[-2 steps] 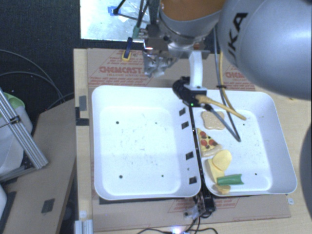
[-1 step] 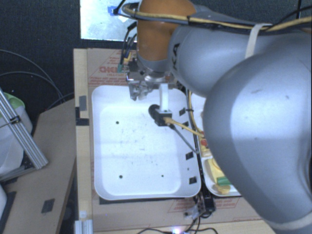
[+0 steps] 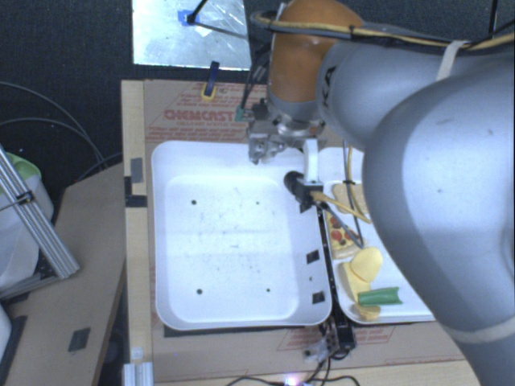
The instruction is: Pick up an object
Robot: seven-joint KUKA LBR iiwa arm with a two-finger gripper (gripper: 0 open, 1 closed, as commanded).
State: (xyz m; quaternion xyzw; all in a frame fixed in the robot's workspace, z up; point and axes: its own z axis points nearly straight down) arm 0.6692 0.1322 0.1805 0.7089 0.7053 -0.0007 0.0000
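My gripper (image 3: 260,149) hangs over the far edge of the left bin (image 3: 173,215), near its back right corner, and I see nothing held in it. The right bin (image 3: 402,316) is mostly hidden under the arm. In its visible near part lie a pale yellow rounded piece (image 3: 366,264), a green piece (image 3: 378,296) in front of it, and a small red and orange item (image 3: 341,236) by the bin's left wall. A tan, flat piece (image 3: 354,199) lies further back, partly behind a yellow cable.
The big grey arm (image 3: 426,151) covers the right side of the view. Behind the bins lie brown cardboard (image 3: 185,107) and a shiny metal sheet (image 3: 189,22). An aluminium frame (image 3: 32,223) stands at the far left.
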